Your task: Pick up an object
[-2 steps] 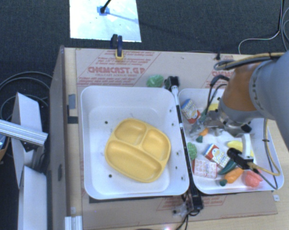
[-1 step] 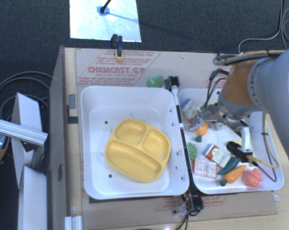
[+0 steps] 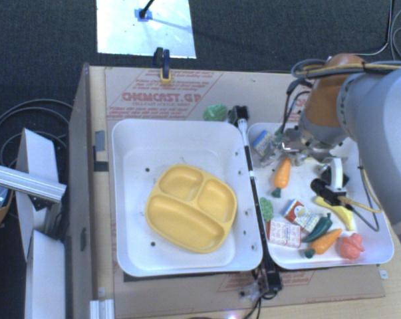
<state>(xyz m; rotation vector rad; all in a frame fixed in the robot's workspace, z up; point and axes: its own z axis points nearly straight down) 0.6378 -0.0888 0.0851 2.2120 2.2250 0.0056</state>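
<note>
- Bearing two white bins (image 3: 120, 178) on a cardboard-covered surface (image 3: 187, 88), dark carpet beyond.
- Reaching from right, tool (image 3: 290, 145) low over right bin, beside carrot (image 3: 282, 173); opening impossible to tell.

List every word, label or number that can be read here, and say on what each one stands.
"CHEMCAST GP", in red: on the board behind the left bin. The smaller red print above and below it is too blurred to read.
Red and white packets in the right bin: printed, but too small to read.
Nothing else readable.
</note>
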